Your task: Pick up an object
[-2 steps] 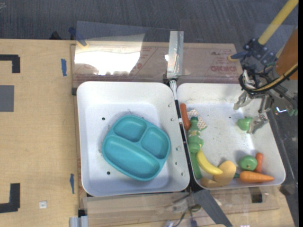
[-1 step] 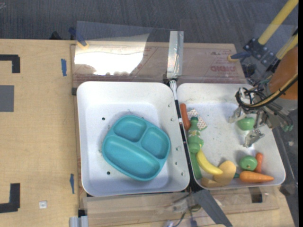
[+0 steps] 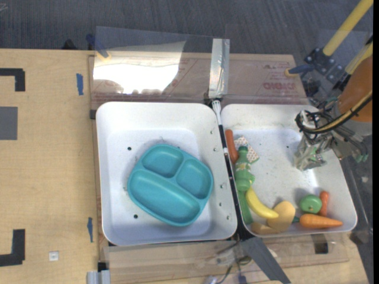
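While the gripper [image 3: 309, 158] hung over the right bin [image 3: 278, 136], apart from the toy food, nothing looked picked; its finger state was unclear.

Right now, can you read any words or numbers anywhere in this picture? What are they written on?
Red letters on the clear sheet behind the right bin: they appear mirrored or upside down and too blurred to read for certain.
Small pale tag on the bench, bottom left: too small to read.
The teal tray, the toy food and both bins carry no writing I can see.
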Controlling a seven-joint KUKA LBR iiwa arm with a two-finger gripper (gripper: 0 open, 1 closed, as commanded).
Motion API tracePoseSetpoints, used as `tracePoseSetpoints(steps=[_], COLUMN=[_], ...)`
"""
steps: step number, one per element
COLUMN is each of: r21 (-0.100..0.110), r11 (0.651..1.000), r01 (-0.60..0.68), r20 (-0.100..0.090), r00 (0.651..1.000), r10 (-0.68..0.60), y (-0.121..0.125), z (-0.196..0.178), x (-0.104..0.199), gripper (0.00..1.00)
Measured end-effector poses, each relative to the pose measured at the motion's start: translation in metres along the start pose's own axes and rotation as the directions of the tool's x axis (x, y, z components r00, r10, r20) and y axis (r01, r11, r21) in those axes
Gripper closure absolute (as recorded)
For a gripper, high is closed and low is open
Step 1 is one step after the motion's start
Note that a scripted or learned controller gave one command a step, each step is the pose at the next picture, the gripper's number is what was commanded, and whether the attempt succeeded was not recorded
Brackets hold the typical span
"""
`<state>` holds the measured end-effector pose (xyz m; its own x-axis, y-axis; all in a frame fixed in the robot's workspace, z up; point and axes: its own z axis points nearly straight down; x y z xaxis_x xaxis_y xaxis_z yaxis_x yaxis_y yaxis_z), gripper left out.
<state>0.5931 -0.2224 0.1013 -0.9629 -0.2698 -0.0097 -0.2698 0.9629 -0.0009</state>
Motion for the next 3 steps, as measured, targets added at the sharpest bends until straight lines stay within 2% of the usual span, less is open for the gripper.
tracePoseSetpoints(steps=[1, 2, 3], r21=[0.001, -0.002, -0.008], r11=[1.0, 1.0, 0.992], r01=[0.019, 0.016, 0.126], r20=[0.002, -0.005, -0.011], r00=[1.0, 1.0, 0.992], r10=[-0.019, -0.016, -0.126], y=[0.033, 0.032, 0.095], z=[-0.073, -0.069, -0.009], x=[-0.053, -0.05, -0.052], gripper=[1.0, 0.0, 0.0])
